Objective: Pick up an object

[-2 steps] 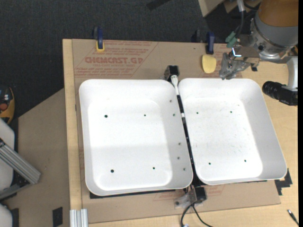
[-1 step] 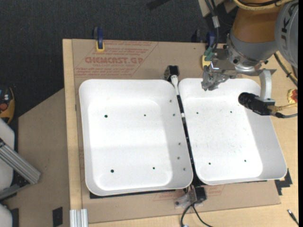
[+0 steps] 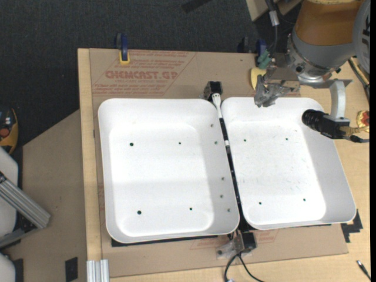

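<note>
My gripper (image 3: 267, 100) hangs over the far left corner of the right white bin (image 3: 329, 175), just inside its far rim. The grey wrist and orange band (image 3: 329, 10) rise above it towards the upper right. A small pale yellow thing (image 3: 256, 78) lies on the bench just behind that rim, to the left of the gripper; its shape is unclear. The left white bin (image 3: 117, 157) sits beside the right one, and its floor shows a few small dark dots.
A black strip (image 3: 226, 151) runs between the two bins. A black fitting (image 3: 320, 123) juts over the right bin's far right rim. A blue and yellow clamp (image 3: 123, 47) holds the brown board at the back left. Cables lie at the front (image 3: 238, 248).
</note>
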`<state>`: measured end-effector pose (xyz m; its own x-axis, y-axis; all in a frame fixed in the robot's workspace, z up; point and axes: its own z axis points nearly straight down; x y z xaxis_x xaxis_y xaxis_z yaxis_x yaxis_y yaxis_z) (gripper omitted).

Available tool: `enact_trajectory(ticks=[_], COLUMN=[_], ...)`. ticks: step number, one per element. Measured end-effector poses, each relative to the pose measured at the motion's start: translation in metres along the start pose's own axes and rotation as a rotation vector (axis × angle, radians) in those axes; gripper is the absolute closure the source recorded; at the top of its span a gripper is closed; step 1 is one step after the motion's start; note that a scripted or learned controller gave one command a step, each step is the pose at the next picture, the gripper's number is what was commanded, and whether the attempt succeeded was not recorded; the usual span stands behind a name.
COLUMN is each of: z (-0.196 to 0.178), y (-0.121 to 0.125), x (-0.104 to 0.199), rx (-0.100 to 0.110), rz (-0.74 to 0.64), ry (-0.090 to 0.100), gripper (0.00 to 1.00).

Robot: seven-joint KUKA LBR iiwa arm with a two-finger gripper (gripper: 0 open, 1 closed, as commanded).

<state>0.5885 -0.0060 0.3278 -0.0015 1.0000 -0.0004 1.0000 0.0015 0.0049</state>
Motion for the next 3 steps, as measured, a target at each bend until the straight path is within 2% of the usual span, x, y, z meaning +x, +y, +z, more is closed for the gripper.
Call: enact_trajectory(ticks=[1, 2, 3], z=[0.013, -0.008, -0.012], y=[-0.01, -0.008, -0.016], x=[0.01, 0.014, 0.006], rx=[0.008, 0.001, 0.005], rz=[0.001, 0.0, 0.002], ry=[0.001, 0.0, 0.0], gripper=[1.0, 1.0, 1.0])
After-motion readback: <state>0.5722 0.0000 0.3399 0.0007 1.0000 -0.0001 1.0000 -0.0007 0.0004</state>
